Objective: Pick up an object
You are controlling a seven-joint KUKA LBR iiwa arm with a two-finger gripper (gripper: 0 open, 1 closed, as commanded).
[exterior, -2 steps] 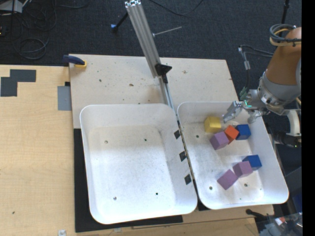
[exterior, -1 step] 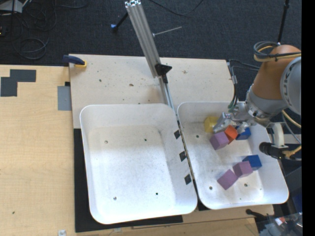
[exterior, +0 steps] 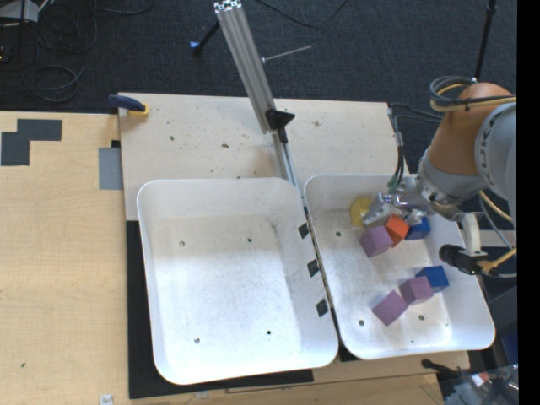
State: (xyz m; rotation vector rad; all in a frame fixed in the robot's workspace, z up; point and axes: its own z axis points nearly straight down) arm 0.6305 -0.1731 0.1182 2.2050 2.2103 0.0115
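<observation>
The gripper (exterior: 395, 212) hangs low over the far end of the right bin (exterior: 472, 336), directly above a tight cluster: an orange block (exterior: 397, 226), with a purple cube (exterior: 376, 241) touching its near-left side and a yellow object (exterior: 362, 210) just left. Whether it grips anything cannot be told.

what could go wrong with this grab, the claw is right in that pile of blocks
1. The claw sits low over a tight cluster: the orange block, a purple block, a yellow object and a blue block crowd together, so it may nudge neighbours or pinch two at once.
2. The cluster lies near the right bin's back wall, so a pushed piece could wedge against it.
</observation>
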